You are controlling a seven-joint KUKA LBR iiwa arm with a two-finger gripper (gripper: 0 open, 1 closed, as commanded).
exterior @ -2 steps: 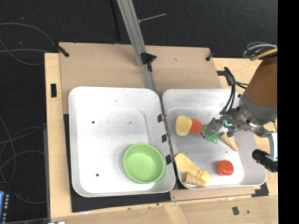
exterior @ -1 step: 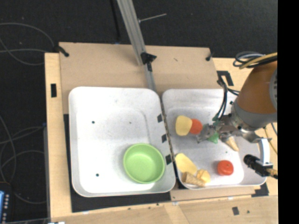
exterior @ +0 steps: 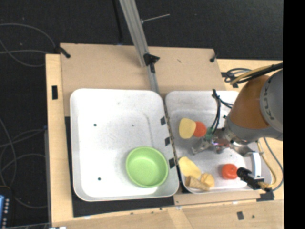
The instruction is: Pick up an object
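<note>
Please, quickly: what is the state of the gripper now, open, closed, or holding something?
Gripper: cannot be told; it is low in the right bin.

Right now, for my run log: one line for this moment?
pincer low in right bin | near yellow-red toy | green bowl left bin

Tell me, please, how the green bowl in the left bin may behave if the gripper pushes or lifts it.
The green bowl looks like thin plastic, so it is probably light and stiff. Pushed, it would likely slide on the smooth white bin rather than roll, since it sits upright on its base. Its rim seems the likeliest place to pinch; the rounded wall may slip.
</note>
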